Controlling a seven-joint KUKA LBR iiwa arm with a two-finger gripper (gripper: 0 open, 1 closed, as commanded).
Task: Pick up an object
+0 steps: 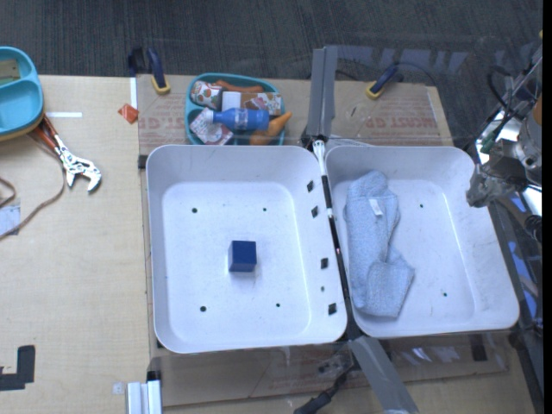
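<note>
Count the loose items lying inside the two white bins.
2: a blue cube in the left bin, a light blue cloth in the right bin. The cloth may hide more.

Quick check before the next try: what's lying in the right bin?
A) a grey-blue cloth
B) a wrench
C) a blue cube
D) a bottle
A: the crumpled grey-blue cloth lies in the right bin; the blue cube sits in the left bin, and the wrench is out on the bench.

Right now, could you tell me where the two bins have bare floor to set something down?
Left bin: bare all round the blue block. Right bin: bare strip right of the grey cloth; its left half is crowded.
</note>
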